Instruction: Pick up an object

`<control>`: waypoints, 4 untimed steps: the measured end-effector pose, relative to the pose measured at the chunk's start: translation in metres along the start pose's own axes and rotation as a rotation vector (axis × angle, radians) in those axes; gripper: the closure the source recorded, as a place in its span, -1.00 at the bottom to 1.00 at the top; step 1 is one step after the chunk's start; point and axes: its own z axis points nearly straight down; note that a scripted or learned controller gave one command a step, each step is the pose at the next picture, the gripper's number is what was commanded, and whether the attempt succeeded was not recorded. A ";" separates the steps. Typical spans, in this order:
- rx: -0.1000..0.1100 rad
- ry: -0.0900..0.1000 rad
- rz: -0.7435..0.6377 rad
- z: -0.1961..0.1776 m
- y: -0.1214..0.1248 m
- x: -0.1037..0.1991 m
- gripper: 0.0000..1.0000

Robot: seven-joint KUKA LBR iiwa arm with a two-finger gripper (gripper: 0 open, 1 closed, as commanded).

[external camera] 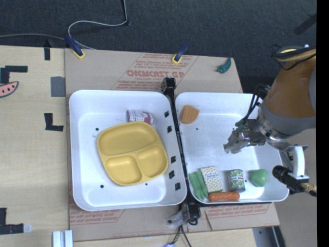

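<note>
The right bin (pixel 216 112) holds a tan waffle-like piece (pixel 189 114) at its far left corner. Along its near wall lie a green pod (pixel 198 184), a small patterned box (pixel 211 178), an orange carrot (pixel 223 195), a green-labelled can (pixel 235 179) and a green round fruit (pixel 258 177). My gripper (pixel 235 143) hangs over the bare middle-right floor of this bin, above the can and apart from every object. Nothing shows between its fingers.
The left bin (pixel 82 138) carries a yellow divided tray (pixel 133 153) and a small red-and-white packet (pixel 140 117) just behind it. A black divider clip row (pixel 174 133) runs between the bins. Cardboard lies under both bins.
</note>
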 end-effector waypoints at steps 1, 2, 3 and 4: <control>0.000 0.000 -0.001 -0.009 0.001 0.000 1.00; 0.000 0.000 0.002 -0.017 -0.001 -0.013 1.00; 0.000 0.000 0.002 -0.020 -0.001 -0.019 1.00; 0.000 0.000 0.002 -0.019 -0.001 0.007 1.00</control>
